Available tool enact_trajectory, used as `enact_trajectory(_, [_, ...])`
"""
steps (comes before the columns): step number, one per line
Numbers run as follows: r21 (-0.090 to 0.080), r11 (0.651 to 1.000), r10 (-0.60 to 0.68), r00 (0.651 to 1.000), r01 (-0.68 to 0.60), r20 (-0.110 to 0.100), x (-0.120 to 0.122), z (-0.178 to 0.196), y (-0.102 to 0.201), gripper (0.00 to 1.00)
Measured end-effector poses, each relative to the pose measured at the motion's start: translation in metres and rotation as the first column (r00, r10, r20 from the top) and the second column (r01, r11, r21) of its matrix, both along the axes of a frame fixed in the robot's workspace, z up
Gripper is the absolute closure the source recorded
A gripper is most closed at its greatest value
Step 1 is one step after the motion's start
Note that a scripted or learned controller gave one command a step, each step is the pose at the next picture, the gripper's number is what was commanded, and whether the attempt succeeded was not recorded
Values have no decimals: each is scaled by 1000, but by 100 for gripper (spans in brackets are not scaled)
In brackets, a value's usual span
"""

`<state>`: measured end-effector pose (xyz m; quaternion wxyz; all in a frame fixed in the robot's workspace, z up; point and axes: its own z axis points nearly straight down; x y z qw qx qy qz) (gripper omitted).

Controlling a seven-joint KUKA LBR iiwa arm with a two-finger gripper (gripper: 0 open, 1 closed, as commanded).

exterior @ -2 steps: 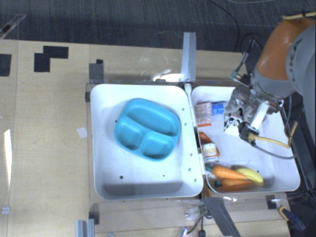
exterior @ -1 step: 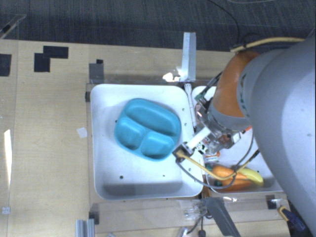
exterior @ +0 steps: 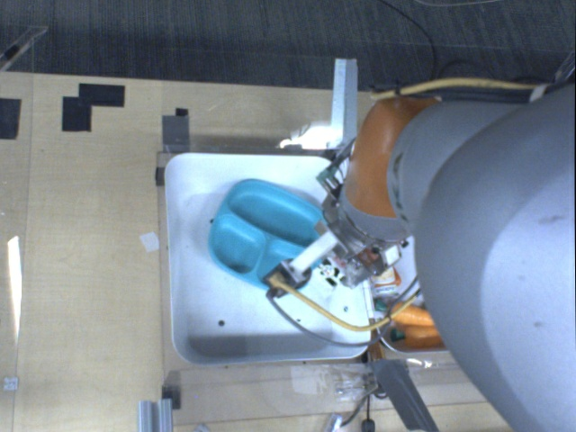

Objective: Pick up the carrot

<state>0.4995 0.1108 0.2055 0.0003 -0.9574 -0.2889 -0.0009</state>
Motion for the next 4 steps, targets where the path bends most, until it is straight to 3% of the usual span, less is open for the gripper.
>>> enact_trajectory(1, [-2, 933, 360, 933, -360, 0, 34, 41, -45, 100])
enact_trajectory(2, [-1, 959, 282, 959, -282, -2, 39, 18, 73, 100])
enact_trajectory(3, [-1, 962, 271, 962, -271, 2, 40, 94, 41, 100])
enact_trajectory(4, [-3, 845, 535, 845, -535, 2, 70, 155, 60, 100])
